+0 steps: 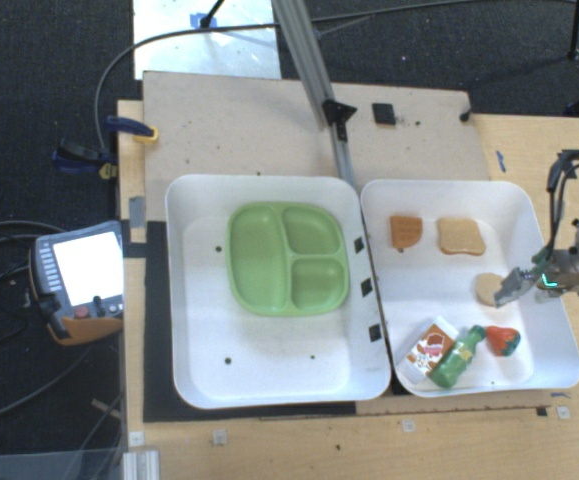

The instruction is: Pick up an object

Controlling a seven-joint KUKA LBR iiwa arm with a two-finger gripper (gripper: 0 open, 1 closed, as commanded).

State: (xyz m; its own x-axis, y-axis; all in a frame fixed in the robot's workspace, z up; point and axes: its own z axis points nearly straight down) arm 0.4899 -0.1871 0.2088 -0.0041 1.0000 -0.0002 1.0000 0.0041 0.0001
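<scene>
Dark carpet | brown bench (pixel 269 128) | two white bins (pixel 199 368) | hand (pixel 514 288) state unclear

You get bright, even overhead light; white bins (pixel 269 298) slightly washed out, shadows faint, pendant screen (pixel 87 266) glaring, overall focus soft.

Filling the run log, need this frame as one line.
stage: approach | jaws: beside round tan cookie, right white bin | held: nothing seen | green divided plate: left white bin
</scene>
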